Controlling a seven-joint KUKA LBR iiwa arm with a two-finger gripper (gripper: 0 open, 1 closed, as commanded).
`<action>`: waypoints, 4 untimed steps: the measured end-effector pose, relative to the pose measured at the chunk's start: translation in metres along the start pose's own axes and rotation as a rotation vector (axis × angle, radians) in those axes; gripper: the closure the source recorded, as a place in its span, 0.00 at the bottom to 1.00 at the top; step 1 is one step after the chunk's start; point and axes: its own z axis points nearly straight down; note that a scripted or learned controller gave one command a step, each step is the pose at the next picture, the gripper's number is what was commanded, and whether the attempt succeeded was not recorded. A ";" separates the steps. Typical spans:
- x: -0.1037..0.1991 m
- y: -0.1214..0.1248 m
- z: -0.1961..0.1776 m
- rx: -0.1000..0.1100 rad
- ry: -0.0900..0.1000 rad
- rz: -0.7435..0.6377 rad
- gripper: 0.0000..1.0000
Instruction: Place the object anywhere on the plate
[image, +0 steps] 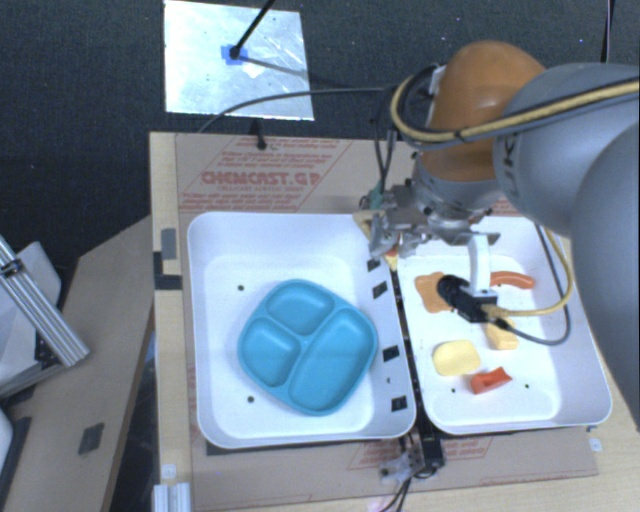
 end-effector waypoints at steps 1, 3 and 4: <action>0.058 0.013 0.008 -0.003 0.000 0.000 1.00; 0.143 0.013 0.007 -0.001 -0.001 0.002 1.00; 0.141 0.013 0.006 -0.002 -0.002 0.004 0.00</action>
